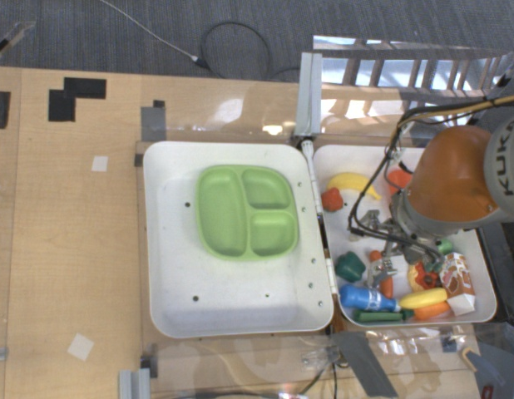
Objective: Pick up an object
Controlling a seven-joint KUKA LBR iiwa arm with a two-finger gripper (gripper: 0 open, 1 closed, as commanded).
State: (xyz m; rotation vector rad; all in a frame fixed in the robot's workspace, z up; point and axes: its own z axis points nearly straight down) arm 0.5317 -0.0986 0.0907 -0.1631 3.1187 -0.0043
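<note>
On the desk 2 bins sit side by side, touching along their inner walls. The left bin holds 1 divided plate, lying near its middle, a little toward the far edge. The right bin is crowded: a banana by its far edge, a bottle at its near-left corner, a small carton toward its near-right corner. The arm hangs over this bin's middle, with the pincer low among the objects.
</note>
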